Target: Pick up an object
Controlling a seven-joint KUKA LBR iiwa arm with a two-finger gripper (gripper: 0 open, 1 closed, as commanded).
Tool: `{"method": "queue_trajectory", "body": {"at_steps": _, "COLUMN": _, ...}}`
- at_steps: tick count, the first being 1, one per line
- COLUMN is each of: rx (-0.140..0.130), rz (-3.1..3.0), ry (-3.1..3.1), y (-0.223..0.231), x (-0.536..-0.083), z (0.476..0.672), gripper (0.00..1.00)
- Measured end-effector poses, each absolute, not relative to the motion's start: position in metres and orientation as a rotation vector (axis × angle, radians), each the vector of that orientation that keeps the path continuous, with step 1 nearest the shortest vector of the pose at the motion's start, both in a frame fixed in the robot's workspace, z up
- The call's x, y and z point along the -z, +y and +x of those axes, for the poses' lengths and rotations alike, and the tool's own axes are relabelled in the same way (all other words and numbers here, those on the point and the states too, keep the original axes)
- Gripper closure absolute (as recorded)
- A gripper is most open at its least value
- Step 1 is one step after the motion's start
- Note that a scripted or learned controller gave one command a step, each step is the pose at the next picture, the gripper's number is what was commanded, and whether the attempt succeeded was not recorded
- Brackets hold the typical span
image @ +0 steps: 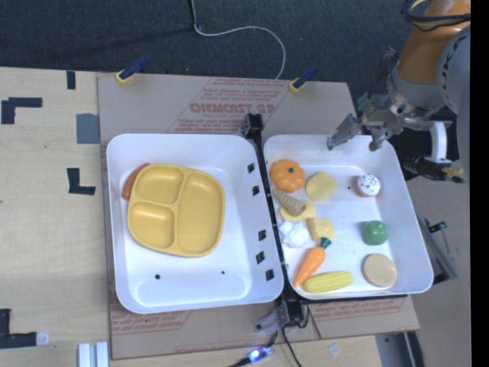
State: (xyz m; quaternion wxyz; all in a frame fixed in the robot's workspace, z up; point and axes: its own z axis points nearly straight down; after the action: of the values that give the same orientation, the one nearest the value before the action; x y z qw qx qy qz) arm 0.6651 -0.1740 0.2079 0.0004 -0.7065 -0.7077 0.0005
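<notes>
Camera view: pincer (357, 134) spread wide, holding nothing, above right bin (405, 197) back rim; toys crowd left side.

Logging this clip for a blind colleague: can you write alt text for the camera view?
The gripper hangs open over the far edge of the right bin, which holds toy foods including a pumpkin, carrot and corn cob. The left bin holds a yellow divided plate.
</notes>
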Motion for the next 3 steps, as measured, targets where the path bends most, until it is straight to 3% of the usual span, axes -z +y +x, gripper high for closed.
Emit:
{"method": "queue_trajectory", "body": {"at_steps": 1, "rx": -0.008, "rz": -2.208, "ry": -2.219, "y": -0.106, "x": -0.128, "z": 0.622, "gripper": 0.0}}
{"method": "queue_trajectory", "body": {"at_steps": 2, "rx": -0.004, "rz": -2.219, "ry": -2.22, "y": -0.095, "x": -0.082, "z": 0.569, "gripper": 0.0}}
{"method": "queue_trajectory", "body": {"at_steps": 3, "rx": -0.001, "rz": -2.219, "ry": -2.224, "y": -0.095, "x": -0.096, "z": 0.572, "gripper": 1.0}}
